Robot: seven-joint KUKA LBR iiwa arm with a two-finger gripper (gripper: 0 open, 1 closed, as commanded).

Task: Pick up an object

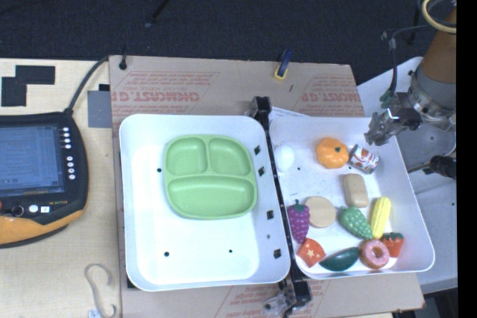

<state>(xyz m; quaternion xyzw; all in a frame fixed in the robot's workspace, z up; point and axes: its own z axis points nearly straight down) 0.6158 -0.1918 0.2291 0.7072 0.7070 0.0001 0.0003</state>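
Grey hand (378, 132) hangs just above a small can (364, 158); its opening cannot be told.

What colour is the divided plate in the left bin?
Light green divided plastic plate, seen in the camera view.

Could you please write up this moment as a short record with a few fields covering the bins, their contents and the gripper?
left bin: holds a green divided plate
right bin: toy foods, among them an orange pumpkin, purple grapes, yellow corn, pink doughnut, white egg
gripper: above the right bin's far right corner, beside a small red-and-white can
held object: none visible
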